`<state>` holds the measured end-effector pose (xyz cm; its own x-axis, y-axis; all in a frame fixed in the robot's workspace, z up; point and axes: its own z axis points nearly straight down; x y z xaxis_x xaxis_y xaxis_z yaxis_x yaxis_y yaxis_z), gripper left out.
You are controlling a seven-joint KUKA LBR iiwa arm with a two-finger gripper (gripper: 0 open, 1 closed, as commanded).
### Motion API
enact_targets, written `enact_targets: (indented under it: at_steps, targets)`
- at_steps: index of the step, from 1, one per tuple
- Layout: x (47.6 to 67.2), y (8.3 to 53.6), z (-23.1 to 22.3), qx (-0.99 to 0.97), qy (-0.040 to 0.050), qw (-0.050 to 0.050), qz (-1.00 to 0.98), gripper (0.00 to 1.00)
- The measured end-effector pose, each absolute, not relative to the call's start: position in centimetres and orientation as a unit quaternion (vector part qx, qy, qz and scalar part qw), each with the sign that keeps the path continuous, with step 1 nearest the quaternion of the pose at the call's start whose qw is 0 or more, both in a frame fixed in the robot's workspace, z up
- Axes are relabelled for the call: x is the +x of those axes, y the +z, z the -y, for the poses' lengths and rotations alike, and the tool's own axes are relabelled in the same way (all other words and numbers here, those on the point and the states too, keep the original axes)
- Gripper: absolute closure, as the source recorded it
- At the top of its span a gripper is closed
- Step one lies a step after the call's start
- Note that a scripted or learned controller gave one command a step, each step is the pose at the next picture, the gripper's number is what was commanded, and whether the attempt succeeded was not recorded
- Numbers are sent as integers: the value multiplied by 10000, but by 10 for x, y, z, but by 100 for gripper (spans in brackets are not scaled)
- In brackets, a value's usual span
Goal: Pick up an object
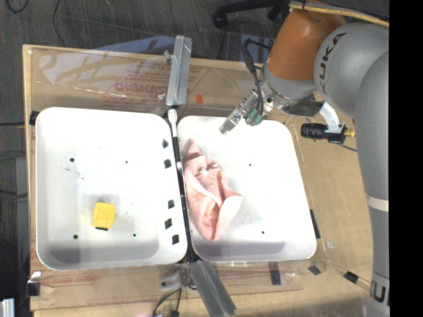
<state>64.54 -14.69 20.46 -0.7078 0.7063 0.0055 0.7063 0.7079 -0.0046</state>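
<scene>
Pink cloth lies crumpled along the left wall of the right bin, long axis running top to bottom of frame; pincer hovers at that bin's upper edge, holding nothing, opening unclear; cloth sits below-left of it; yellow block lies well apart in the left bin.

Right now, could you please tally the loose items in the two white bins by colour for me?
Yellow: 1, the small block in the left bin.
Pink: 1, the crumpled cloth in the right bin, lying against the divider side.
Total: 2 items.
</scene>
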Motion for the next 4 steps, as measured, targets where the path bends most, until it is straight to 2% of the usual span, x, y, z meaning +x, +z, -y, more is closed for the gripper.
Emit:
enact_targets:
  at_steps: [1,2,3,4]
  targets:
    - [603,136,178,-3221,3,26,9467,100]
    - [631,89,179,297,-9,5,9996,100]
    - [632,98,178,313,-13,9,9995,100]
    - [651,91,209,1638,-4,-5,9865,100]
